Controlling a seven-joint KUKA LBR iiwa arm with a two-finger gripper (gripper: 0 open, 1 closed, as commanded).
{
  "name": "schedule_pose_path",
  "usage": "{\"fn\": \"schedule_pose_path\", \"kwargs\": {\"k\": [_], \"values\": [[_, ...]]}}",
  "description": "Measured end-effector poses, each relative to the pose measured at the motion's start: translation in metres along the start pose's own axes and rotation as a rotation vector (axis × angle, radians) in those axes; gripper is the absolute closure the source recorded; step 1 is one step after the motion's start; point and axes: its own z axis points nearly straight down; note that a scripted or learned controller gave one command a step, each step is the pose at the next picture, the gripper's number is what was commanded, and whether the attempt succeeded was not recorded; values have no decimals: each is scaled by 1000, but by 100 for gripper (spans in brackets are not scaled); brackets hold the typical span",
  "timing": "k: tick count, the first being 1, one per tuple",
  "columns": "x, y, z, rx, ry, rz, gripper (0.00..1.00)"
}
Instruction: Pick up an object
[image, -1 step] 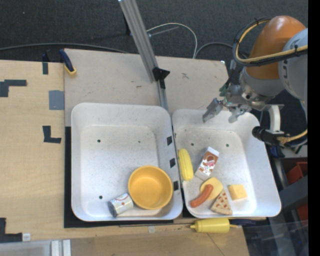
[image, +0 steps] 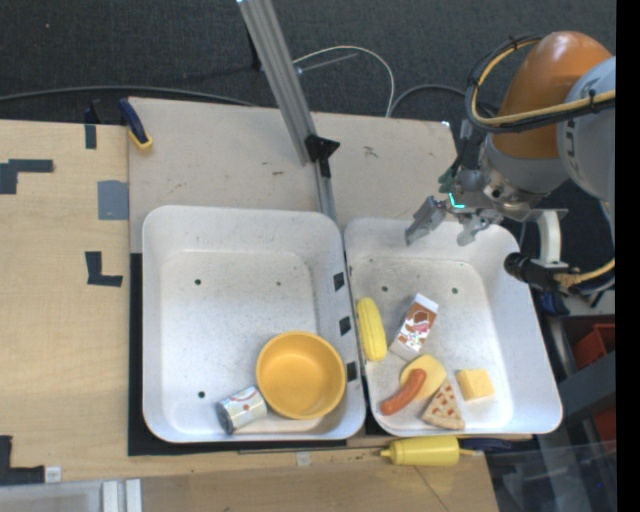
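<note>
Two white bins, the left bin (image: 160, 300) and the right bin (image: 520, 340), are set side by side on the table (image: 220, 165). A yellow bottle (image: 424, 452) is laid at the table's front edge.

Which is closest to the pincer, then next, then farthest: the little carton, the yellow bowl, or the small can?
From the pincer:
1. Little carton, middle of the right bin.
2. Yellow bowl, front right of the left bin.
3. Small can, front of the left bin, left of the bowl.

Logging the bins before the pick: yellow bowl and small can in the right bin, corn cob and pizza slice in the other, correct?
Not quite. The camera view shows the yellow bowl and small can in the left bin. The corn cob and pizza slice lie in the other, the right bin.
</note>
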Motion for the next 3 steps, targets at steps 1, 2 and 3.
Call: {"fn": "schedule_pose_path", "kwargs": {"k": [1, 2, 3], "values": [[-8, 4, 51, 5, -2, 1, 0], [-1, 0, 114, 7, 0, 1, 0], [0, 0, 145, 0, -2, 0, 0]]}}
